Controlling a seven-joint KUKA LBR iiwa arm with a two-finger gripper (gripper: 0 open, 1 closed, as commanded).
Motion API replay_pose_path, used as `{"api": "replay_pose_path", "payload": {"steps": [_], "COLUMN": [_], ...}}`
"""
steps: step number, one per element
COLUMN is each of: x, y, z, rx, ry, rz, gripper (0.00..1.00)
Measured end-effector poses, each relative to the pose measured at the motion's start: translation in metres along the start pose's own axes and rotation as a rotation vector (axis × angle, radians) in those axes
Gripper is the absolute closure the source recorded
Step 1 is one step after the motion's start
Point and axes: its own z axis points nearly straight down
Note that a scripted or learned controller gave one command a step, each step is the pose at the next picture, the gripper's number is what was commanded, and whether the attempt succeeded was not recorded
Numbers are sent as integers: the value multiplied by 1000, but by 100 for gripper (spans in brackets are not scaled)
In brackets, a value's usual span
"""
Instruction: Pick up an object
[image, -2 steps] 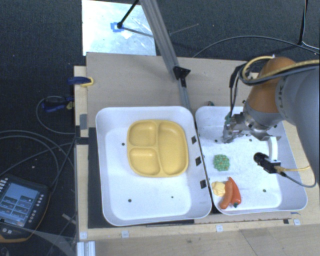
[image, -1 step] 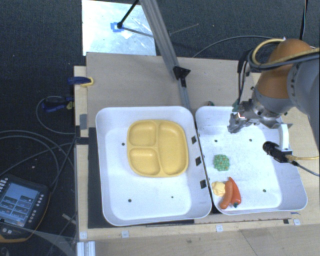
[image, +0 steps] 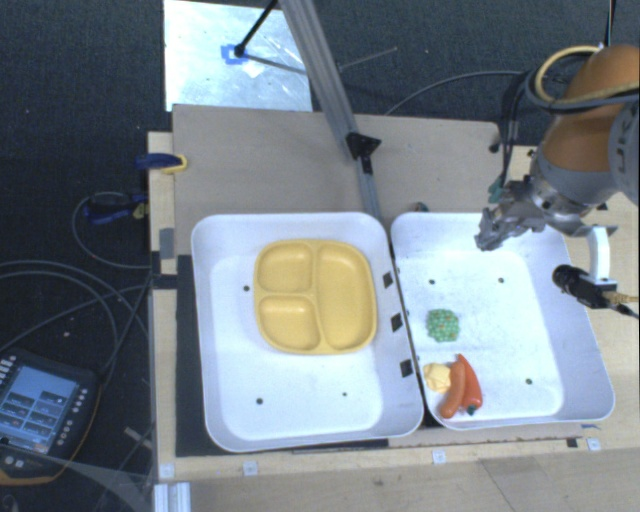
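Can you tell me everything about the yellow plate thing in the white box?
The yellow divided plate looks like smooth plastic, a rounded rectangle with raised ridges splitting it into three compartments: two smaller ones on the camera's left, one longer one on its right. All three hold nothing. It lies flat, right side up, turned slightly askew, in the upper middle of the left bin, resting on the bin's floor. Nothing else touches it; the gripper is over the right bin.

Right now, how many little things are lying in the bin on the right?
3, all near its front-left corner: a green lump, an orange-red piece in front of it, and a yellow piece touching the orange-red one's left side.
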Motion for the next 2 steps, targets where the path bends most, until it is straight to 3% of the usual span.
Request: {"api": "replay_pose_path", "payload": {"steps": [1,2], "x": [0,58], "y": [2,5], "z": [-28,-19], "rx": [3,6], "ry": [1,3], "rz": [-3,-7], "gripper": [100,100]}}
